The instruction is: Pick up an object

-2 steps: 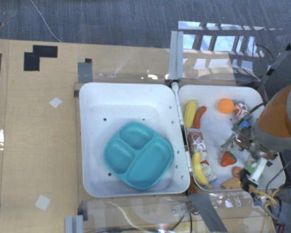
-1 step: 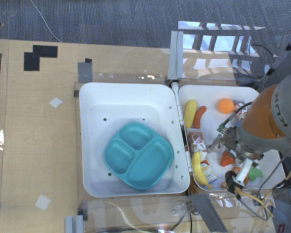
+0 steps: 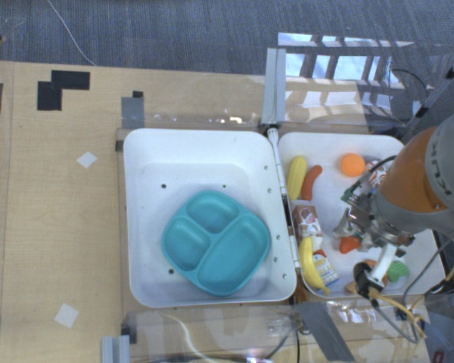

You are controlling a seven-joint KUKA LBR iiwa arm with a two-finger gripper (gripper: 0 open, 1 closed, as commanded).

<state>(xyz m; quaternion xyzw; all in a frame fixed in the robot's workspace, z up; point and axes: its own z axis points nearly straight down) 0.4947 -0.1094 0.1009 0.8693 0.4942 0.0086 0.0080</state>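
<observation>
Right bin: gripper among bananas, sausage, orange; finger state unclear.

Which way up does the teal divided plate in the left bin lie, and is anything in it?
Right way up and empty: the teal divided plate shows three open compartments, all bare, on the left bin floor.
</observation>
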